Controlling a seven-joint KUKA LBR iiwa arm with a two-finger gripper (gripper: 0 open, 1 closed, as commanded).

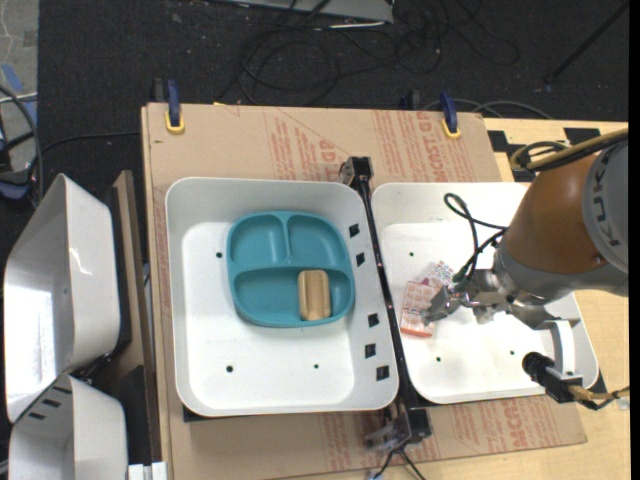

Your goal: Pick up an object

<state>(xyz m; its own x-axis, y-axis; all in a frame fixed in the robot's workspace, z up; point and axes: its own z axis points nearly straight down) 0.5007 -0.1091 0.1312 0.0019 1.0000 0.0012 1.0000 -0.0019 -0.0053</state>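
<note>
A small crinkled packet (422, 296), white with red print, lies in the right bin (470, 378) near its left wall. My gripper (443, 304) is low over the bin, its dark fingertips right at the packet's right edge. The grey and orange arm (565, 233) reaches in from the right and covers the bin's right part. In the left bin (270, 378) sits a teal divided plate (290, 268) with a tan wooden block (314, 295) in its lower compartment.
A black cable (470, 223) loops from the arm over the right bin's back half. A dark divider (378, 288) runs between the two bins. White tubs (55, 278) stand off the bench at the left.
</note>
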